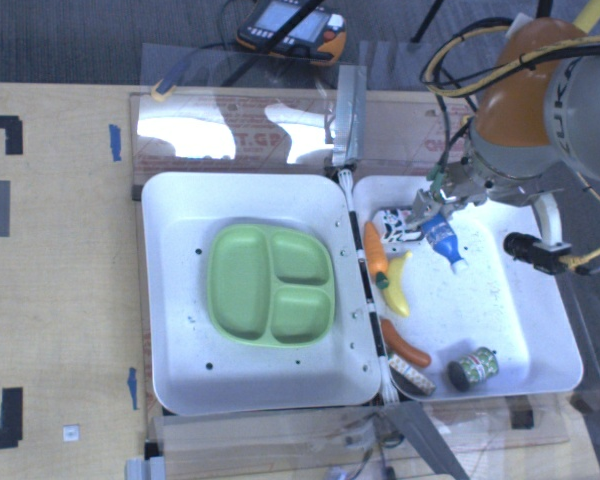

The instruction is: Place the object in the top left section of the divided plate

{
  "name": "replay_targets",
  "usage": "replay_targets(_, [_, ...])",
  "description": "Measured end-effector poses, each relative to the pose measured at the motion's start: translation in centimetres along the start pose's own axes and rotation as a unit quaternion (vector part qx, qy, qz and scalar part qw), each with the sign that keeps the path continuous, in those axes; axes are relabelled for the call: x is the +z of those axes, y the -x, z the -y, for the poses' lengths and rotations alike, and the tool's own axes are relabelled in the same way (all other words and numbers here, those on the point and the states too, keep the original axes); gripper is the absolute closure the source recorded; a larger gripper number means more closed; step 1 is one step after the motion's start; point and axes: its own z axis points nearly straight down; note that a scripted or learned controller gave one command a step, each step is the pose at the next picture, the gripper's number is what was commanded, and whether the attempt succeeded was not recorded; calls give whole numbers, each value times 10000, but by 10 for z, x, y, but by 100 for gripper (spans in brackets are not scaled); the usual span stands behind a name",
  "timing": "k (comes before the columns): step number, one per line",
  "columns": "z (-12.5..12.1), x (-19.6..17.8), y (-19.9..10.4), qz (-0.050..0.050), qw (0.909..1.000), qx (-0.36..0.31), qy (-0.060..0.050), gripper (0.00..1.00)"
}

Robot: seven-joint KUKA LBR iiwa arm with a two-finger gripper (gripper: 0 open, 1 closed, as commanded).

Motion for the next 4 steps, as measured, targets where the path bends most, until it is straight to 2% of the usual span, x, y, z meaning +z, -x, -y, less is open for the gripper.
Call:
replay_targets(1, [-61,-1,-64,4,9968,-804,21,100])
replay_targets(2, [-46,-82,10,5,9989,-476,16,100])
replay_targets(3, [-55,0,-34,-6,9925,-1220,4,100])
replay_targets(4, [-67,0,-94,-2,9982,601,8,100])
